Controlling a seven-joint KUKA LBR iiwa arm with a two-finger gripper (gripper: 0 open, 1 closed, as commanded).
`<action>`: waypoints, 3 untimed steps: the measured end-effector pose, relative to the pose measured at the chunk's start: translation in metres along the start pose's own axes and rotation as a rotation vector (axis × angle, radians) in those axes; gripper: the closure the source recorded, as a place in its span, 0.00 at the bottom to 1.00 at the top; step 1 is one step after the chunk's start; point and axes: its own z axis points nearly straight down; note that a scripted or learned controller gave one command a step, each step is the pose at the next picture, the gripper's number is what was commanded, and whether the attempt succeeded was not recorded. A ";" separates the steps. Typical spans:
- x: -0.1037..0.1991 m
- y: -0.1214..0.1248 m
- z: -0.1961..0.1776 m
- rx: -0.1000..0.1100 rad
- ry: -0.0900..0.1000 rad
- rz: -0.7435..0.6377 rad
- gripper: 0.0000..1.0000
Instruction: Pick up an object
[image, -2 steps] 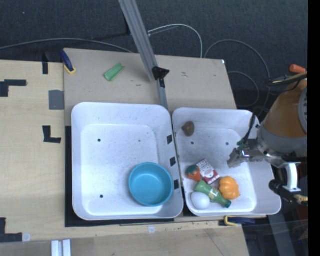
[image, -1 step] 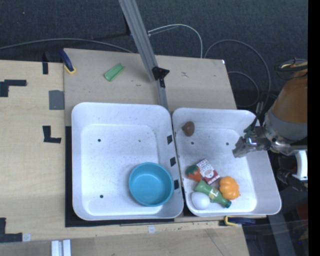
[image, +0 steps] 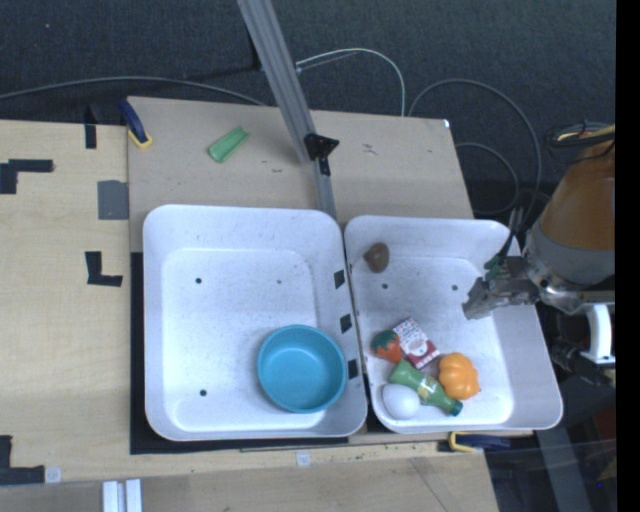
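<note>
In the right bin (image: 497, 238) lie a brown lump (image: 376, 257) near the far left corner, a red and white packet (image: 413, 342), a small red and green piece (image: 387, 346), a green bottle (image: 424, 386), an orange pumpkin-like toy (image: 458, 375) and a white egg (image: 402, 402). My gripper (image: 487, 294) hangs over the right side of that bin, above and right of the cluster, with nothing seen between its fingers. A blue bowl (image: 301, 367) sits in the left bin (image: 160, 330).
A green block (image: 228, 144) and a blue and yellow clip (image: 133, 122) lie on the bench behind the bins. A grey metal rod (image: 285, 85) slants down to the bins' shared back edge. Cables run behind the right bin.
</note>
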 end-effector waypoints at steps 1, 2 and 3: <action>0.046 0.006 0.004 -0.001 0.002 -0.004 1.00; 0.102 0.013 -0.009 -0.002 0.003 -0.007 1.00; 0.155 0.017 -0.002 0.001 0.002 -0.006 1.00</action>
